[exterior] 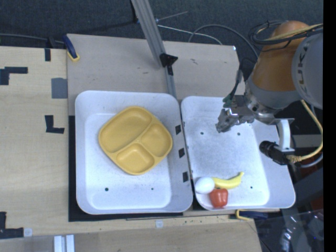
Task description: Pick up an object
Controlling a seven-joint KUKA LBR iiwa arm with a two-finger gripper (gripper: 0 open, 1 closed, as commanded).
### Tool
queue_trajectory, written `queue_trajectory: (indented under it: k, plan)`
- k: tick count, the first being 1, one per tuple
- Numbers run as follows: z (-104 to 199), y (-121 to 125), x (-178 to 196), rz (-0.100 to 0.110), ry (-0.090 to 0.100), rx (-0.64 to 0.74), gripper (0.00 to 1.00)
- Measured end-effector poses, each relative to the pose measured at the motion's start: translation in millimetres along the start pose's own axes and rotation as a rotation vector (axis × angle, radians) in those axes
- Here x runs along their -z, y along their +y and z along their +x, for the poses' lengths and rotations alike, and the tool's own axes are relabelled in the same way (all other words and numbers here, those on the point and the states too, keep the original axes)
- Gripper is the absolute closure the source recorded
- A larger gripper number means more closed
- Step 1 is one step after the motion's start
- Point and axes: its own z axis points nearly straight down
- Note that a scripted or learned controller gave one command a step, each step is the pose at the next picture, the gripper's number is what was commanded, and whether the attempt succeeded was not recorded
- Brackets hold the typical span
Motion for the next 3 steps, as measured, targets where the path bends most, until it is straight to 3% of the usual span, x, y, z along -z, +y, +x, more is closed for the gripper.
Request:
queue_trajectory:
  k: [2,3]
  plan:
    - [106.4,6.4,-26.0,0.001,0.000,0.001,1.00]
    - [149.7,4.3,-15.8,-0.001,0.000,0.001,1.00]
